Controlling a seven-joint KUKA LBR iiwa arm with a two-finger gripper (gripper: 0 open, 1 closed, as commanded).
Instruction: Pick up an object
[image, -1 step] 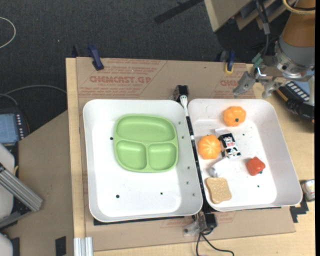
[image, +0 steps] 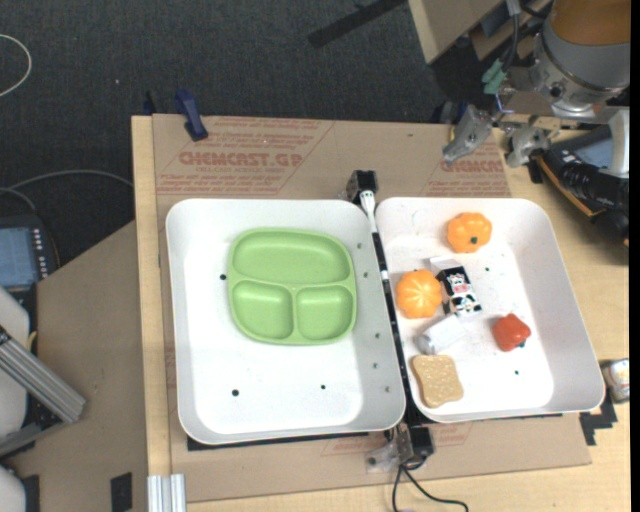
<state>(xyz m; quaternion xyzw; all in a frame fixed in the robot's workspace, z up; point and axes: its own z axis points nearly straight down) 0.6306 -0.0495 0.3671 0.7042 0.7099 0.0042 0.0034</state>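
Above right bin's (image: 560, 260) far rim, pincer (image: 492, 137) hovers.

I see dark grey carpet floor (image: 150, 50) across the top and left. A thin pale cable (image: 14, 62) loops at the top left corner, darker cables (image: 60, 190) run over the carpet at left. Bench is tan wood, covered by a brown cardboard sheet (image: 290, 150) printed with red lettering. A blue clip (image: 190, 113) sits at its top left edge. An aluminium rail (image: 40, 380) crosses lower left. Light is even and flat, shadows soft.
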